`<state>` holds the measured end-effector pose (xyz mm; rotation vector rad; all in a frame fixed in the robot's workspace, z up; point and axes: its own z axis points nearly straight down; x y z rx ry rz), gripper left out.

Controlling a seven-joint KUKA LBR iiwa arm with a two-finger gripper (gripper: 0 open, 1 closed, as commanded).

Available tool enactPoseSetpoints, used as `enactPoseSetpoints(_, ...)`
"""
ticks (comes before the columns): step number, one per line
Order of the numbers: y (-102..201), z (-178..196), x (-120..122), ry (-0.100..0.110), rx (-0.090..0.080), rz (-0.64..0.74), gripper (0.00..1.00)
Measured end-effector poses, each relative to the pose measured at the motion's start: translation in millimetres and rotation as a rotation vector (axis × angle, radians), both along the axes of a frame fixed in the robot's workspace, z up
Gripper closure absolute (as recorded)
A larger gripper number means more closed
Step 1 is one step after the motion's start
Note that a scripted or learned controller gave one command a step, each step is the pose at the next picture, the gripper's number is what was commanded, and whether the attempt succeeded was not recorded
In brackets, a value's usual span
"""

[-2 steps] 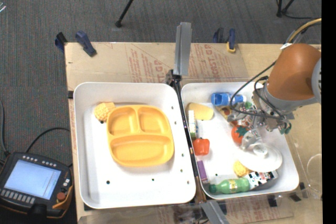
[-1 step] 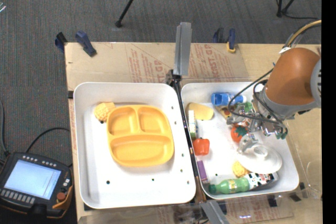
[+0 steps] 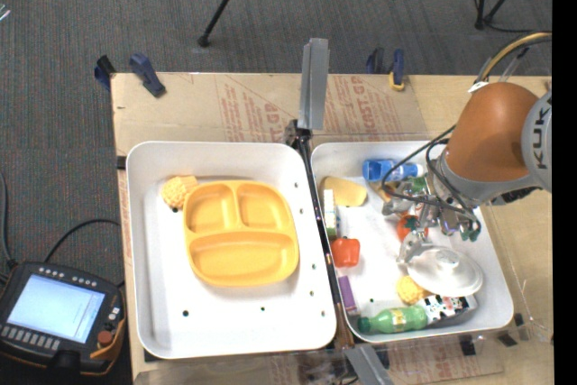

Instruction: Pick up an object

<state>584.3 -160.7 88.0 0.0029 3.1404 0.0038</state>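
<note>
My gripper (image 3: 416, 230) hangs low over the middle of the right bin (image 3: 501, 284), under the arm's orange band (image 3: 491, 135). A small red-orange object (image 3: 402, 228) lies right beside it, partly hidden by the gripper. Just in front of it sits a white round lid (image 3: 444, 271). Other objects in this bin are a blue toy (image 3: 382, 169), a cream wedge (image 3: 346, 191), a red pepper (image 3: 345, 252), a small yellow piece (image 3: 410, 289), a green bottle (image 3: 395, 318) and a purple pen (image 3: 347, 293).
The left bin (image 3: 144, 284) holds a yellow divided plate (image 3: 241, 233) and a yellow knobbly toy (image 3: 178, 189) at its back left. A grey post (image 3: 314, 90) stands behind the wall between the bins. A black-and-white item (image 3: 448, 307) lies by the bottle.
</note>
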Motion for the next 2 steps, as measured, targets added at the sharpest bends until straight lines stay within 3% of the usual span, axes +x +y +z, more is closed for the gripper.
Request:
enactPoseSetpoints(1, 0.7, 10.6, 1.2, -0.003, 0.001, 0.001, 1.00)
enactPoseSetpoints(2, 55.5, -1.3, 13.5, 0.002, 0.002, -0.037, 1.00)
